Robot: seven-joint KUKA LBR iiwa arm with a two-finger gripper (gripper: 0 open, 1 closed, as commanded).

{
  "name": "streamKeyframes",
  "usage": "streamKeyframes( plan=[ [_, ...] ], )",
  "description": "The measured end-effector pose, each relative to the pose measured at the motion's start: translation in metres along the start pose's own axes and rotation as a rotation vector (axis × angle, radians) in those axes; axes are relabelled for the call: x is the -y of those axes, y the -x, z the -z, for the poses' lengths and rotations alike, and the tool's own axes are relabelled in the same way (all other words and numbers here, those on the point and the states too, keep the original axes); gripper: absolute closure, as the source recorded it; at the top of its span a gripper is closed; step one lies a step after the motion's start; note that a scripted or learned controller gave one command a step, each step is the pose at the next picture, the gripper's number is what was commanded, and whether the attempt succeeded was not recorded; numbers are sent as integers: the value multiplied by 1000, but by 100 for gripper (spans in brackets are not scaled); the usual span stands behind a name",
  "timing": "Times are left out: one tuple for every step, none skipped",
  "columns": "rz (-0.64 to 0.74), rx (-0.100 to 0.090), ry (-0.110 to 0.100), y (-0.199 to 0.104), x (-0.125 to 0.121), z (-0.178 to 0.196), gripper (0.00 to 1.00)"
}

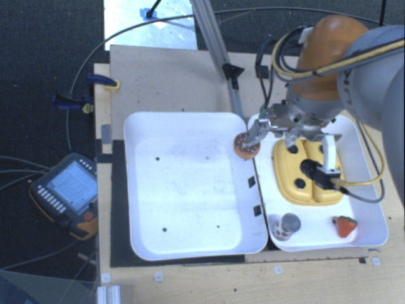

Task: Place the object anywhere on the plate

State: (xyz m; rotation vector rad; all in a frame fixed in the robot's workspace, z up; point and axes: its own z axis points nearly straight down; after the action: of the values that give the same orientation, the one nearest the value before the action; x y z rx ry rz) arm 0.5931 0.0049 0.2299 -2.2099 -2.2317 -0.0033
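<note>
The grey arm's jaws (254,135) sit at the ridge between the two white bins, apparently pinching a small round brown doughnut-like object (245,147) — the yellow plastic plate (288,176) lies just right, in the right bin (373,233).

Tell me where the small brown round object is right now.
The small brown round object sits at the gripper's tip, over the seam between the two bins, just left of the yellow plate.

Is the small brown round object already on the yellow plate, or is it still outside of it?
Outside. The brown round object sits at the rim between the two bins, beside the gripper, left of the yellow plate in the right bin.
</note>
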Motion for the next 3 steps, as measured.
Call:
streamKeyframes(
  plan=[
    [1,-1,1,-57,-5,7,100],
    [1,-1,-1,-120,2,-2,100],
    [0,-2,1,-176,3,6,100]
  ],
)
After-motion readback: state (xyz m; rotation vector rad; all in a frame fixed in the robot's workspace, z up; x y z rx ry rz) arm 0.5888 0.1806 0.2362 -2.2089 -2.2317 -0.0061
